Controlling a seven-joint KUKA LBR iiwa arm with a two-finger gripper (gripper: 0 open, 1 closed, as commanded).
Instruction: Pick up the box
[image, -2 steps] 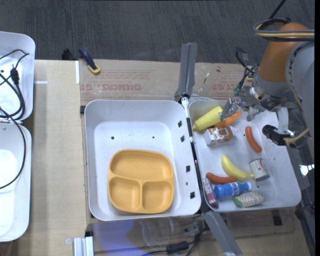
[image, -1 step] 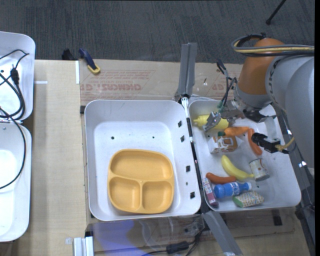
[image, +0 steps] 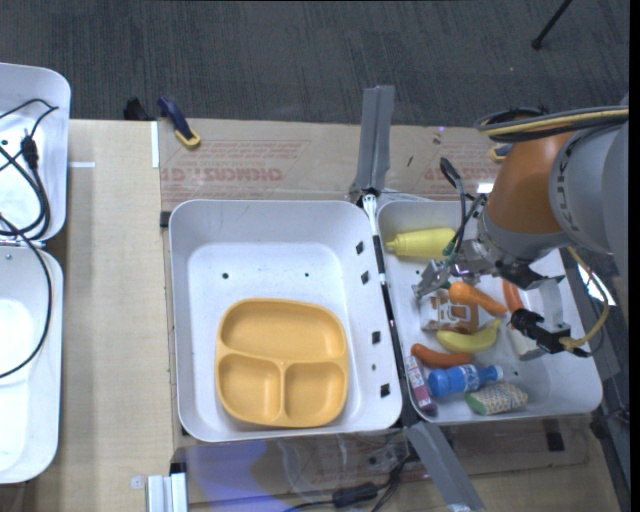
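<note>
Two white bins (image: 190, 300): yellow tray (image: 283, 362) left, box (image: 452, 316) amid clutter right; hand (image: 440, 277) state unclear.

A light wooden counter (image: 110, 300) carries two shallow white bins side by side, the left bin (image: 185, 300) and the right bin (image: 575, 385). Flattened brown cardboard (image: 260, 160) lies behind them, and a blue and yellow tool (image: 178, 122) rests near its corner.

A robotics lab: a plywood table (image: 110, 260) bears two white bins (image: 185, 300), loose cables (image: 25, 200) trail, and grey carpet (image: 250, 50) lies beyond.
</note>
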